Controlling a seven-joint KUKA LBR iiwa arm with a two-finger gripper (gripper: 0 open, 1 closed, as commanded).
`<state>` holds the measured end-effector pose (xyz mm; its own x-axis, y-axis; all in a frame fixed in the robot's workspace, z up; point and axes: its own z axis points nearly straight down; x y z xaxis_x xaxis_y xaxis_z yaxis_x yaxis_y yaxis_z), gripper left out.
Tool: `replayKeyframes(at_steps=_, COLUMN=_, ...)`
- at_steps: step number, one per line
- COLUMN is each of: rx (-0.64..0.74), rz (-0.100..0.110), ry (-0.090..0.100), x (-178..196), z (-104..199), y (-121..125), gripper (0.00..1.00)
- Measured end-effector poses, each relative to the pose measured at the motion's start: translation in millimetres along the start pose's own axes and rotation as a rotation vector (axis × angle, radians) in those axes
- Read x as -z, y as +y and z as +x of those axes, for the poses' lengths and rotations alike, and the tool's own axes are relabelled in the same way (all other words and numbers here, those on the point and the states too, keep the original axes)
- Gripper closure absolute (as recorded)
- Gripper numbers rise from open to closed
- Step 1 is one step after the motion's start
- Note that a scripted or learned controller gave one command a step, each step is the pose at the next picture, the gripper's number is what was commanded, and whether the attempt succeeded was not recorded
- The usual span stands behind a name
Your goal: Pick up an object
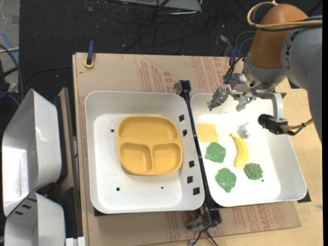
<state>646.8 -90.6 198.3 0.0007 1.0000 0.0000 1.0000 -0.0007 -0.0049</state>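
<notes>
The right bin [287, 183] holds a yellow banana [239, 150], a pale yellow cheese slice [207, 132], two green leafy pieces [216, 151] [225, 179] and a green broccoli floret [253, 171]. My gripper [229, 99] hangs above the bin's far left part, its two fingers spread apart with nothing between them. It is beyond the cheese slice and well above the objects. A small grey thing [244, 132] lies near the banana's top end.
The left bin [102, 188] holds a yellow three-compartment tray [150, 144]. A black divider [192, 137] runs between the bins. The arm's orange band [274, 32] and grey wrist rise at the upper right. White containers [28, 147] stand at the far left.
</notes>
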Motion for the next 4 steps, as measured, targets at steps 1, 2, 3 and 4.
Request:
replayKeyframes(at_steps=1, rx=-0.001, rz=0.001, ry=0.0, x=-58.2, z=-6.3, y=-7.8, gripper=0.0)
replayKeyframes(at_steps=2, rx=-0.001, rz=0.0, ry=0.0, x=-109.6, z=-5.6, y=-8.7, gripper=0.0)
replayKeyframes(at_steps=3, rx=-0.001, rz=-0.007, ry=-0.001, x=-95.5, z=-5.8, y=-6.9, gripper=1.0)
replayKeyframes(at_steps=4, rx=-0.001, rz=-0.011, ry=-0.001, x=-32.5, z=-4.7, y=-10.4, gripper=1.0)
